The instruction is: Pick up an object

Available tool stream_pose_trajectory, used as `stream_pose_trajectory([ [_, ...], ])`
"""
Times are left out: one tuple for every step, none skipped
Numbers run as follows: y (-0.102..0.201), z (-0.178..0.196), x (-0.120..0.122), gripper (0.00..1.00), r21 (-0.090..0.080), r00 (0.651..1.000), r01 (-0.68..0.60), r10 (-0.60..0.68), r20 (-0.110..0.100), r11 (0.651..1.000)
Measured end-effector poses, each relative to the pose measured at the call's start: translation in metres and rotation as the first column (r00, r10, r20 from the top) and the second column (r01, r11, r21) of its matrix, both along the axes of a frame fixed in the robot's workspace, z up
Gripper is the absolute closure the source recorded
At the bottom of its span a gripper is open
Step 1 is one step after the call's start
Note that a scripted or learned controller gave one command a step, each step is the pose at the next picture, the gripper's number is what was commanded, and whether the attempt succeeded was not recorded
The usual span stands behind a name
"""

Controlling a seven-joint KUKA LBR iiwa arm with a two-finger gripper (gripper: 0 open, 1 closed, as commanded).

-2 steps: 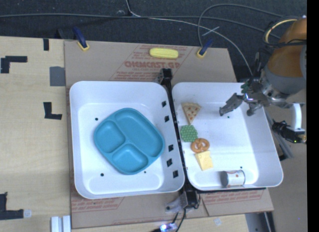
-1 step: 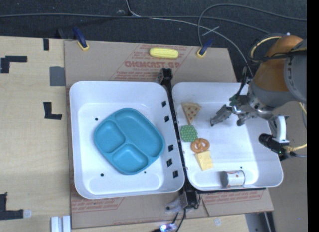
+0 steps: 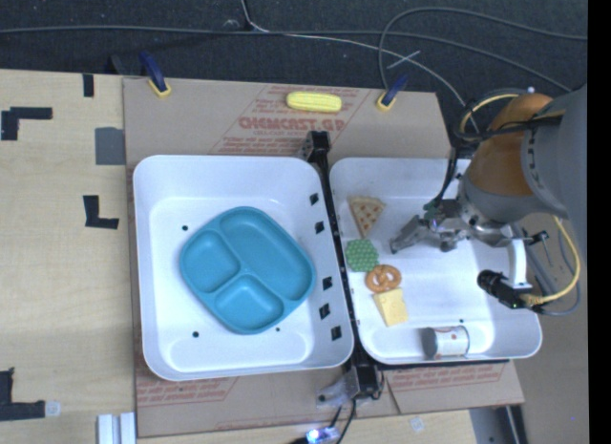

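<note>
While gripper [image 3: 406,238] is hovering in right bin [image 3: 496,337], fingers spread wide, holding nothing, we are judging approach step; next needing descent onto waffle slice [image 3: 366,213].

We look down at a slant from above the bench [image 3: 57,242], both bins [image 3: 162,242] in frame, arm [image 3: 535,165] entering right.

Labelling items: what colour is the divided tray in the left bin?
Light blue tray, seen in the camera view.
</note>
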State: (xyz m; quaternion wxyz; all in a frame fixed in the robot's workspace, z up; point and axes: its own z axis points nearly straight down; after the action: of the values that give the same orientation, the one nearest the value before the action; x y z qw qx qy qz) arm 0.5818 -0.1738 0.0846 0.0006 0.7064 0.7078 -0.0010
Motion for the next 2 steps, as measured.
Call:
stream_pose_trajectory([
  [0.000, 0.014, 0.001, 1.00, 0.000, 1.000, -0.001, 0.001, 0.002, 1.000],
  [0.003, 0.056, 0.004, 1.00, 0.002, 1.000, 0.000, 0.000, 0.003, 1.000],
])
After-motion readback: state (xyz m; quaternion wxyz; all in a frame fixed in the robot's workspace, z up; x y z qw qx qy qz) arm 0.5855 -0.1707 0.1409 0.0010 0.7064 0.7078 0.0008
